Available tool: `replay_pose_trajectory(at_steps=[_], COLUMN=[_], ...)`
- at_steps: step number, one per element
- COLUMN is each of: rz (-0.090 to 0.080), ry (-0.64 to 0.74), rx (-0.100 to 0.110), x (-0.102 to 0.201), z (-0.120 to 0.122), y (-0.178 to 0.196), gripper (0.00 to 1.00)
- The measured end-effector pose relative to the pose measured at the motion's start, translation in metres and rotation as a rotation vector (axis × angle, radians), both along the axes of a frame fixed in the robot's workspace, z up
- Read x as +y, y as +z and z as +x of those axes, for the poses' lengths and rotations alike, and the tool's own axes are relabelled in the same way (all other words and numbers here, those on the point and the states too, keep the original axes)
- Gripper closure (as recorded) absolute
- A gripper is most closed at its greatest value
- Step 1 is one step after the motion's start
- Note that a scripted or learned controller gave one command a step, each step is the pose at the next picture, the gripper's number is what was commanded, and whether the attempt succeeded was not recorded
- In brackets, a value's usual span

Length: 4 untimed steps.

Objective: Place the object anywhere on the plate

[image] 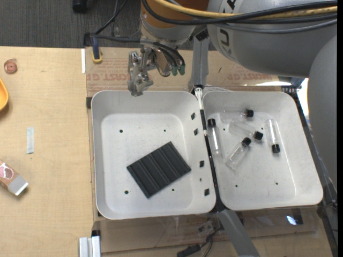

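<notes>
One gripper (138, 84) hangs from the grey arm (268, 20) above the back rim of the left bin (107, 197), near that bin's twelve o'clock edge. Whether it is spread or pressed together cannot be told from this slant, and nothing shows between its tips. A bundle of cables (171, 63) dangles just beside it at three o'clock.

Below the gripper, toward six o'clock and well apart from it, a dark ribbed plate (159, 169) lies flat on the floor of the left bin, turned at a slant to the bin's walls.

At four o'clock from the gripper sits the right bin (268, 194), touching the left one along a shared edge. In it lie several clear vials with black caps (238, 150), scattered across its back half, some close together, one (274, 137) a little apart toward three o'clock.

At eight o'clock, on the wooden table (48, 116), rest a small grey strip (30, 141) and a wrapped block (12, 179) near the edge of the view.
</notes>
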<state>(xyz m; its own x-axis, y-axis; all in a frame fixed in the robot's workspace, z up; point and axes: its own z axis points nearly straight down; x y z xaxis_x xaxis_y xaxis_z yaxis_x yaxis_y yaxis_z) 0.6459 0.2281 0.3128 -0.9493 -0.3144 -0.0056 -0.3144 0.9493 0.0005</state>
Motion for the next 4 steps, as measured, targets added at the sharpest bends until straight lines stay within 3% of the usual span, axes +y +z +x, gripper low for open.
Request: replay_pose_trajectory(at_steps=[1,2,3,4], rz=[-0.001,-0.001,-0.002,-0.001], ry=[0.19,0.246,0.324,0.76], rx=[0.002,0.002,0.002,-0.002], x=[0.0,0.0,0.0,-0.007], z=[-0.007,0.012,0.002,0.014], y=[-0.008,-0.039,-0.043,-0.029], gripper=[1.0,1.0,1.0,1.0])
